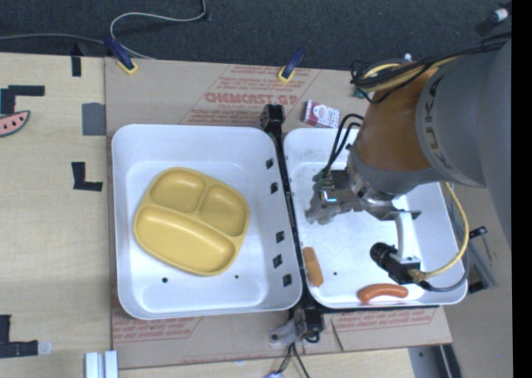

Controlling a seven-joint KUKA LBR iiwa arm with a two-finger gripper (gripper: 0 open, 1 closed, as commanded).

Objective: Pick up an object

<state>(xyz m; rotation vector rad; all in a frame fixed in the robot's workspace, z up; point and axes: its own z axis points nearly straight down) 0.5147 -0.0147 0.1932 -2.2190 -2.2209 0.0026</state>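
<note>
Arm: grey and orange bulk [432, 131] filling the upper right of the frame, closest to the lens, reaching down into the right bin.
Gripper: metal head [326, 203] low over the left part of the right bin; finger spread hard to judge from this angle, so cannot tell; nothing seen between the tips.
Right bin: shallow white tray [432, 297] at lower right, holding the loose objects.
Likely target: short orange-brown sausage-like piece [312, 267] near the left wall of the right bin, below the gripper in the frame and apart from it.
Look of target: small, stubby, rounded ends, lying flat on the white floor, long axis roughly top to bottom in the frame.
Other candidate: red-orange sausage [383, 292] lying crosswise by the bottom rim of the right bin, right of the first piece and well apart from the gripper.
Left bin: white tray [133, 285] at centre left, with a yellow divided plate [191, 220] lying in it.
Progress: nothing lifted; both sausages resting on the bin floor; by this view, approach stage at most.
Left to do: line up over one piece, close on it, raise it clear.
</note>
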